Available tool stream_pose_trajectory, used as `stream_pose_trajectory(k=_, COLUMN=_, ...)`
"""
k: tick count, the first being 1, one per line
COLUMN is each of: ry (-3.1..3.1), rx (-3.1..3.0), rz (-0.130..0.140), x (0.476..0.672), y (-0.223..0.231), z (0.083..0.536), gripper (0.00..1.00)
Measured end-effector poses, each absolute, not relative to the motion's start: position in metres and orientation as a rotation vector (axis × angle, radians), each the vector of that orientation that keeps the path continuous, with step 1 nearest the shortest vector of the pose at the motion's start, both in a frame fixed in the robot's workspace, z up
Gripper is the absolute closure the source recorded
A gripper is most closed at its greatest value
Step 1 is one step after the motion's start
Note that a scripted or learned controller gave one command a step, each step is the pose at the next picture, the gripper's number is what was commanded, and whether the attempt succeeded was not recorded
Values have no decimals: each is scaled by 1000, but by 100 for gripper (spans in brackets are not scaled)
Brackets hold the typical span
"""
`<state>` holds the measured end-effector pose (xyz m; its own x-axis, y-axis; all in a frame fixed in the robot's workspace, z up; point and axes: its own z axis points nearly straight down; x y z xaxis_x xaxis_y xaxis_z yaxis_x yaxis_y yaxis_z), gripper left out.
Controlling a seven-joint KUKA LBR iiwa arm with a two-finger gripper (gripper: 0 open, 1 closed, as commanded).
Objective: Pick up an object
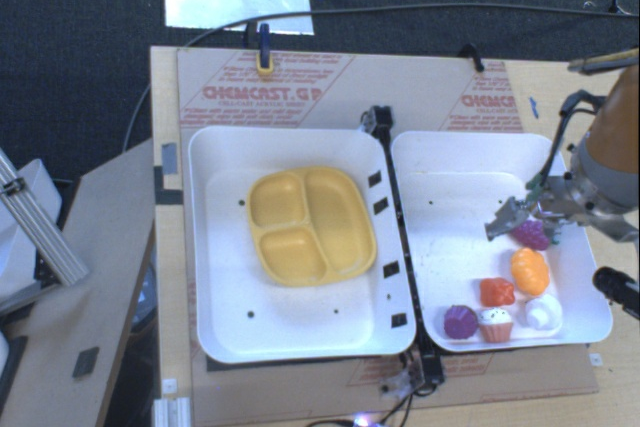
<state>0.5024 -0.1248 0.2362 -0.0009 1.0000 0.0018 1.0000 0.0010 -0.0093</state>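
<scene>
**Clerk:** Item one, gripper [515, 218]: grey metal, hanging over the right bin [450, 165], just beside a purple toy [533, 235] that lies under the wrist. You ask about the fingers; whether they stand apart or closed I cannot tell, and nothing shows between them.

**Operator:** And how should I go about the pick?

**Clerk:** You would do well to centre over one piece before descending, I judge; the toys crowd the bin's near right corner. Listed: orange toy [530, 271], smooth and oval; red toy [497, 292], small and blocky; white round toy [543, 314]; cupcake toy [495, 323], ribbed base, white top; purple round toy [460, 321], slightly apart and likely easiest for you. Left bin [225, 315]: yellow plate [310, 225], glossy plastic, three compartments, rounded corners.
</scene>
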Motion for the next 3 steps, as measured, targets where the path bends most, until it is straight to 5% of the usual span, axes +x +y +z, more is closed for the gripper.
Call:
stream_pose_trajectory(k=1, ry=-2227, rx=-2218, rz=-2, x=505, y=-125, z=241, gripper=0)
stream_pose_trajectory(k=3, ry=-2220, rx=-2219, rz=2, x=505, y=-130, z=131, gripper=0)
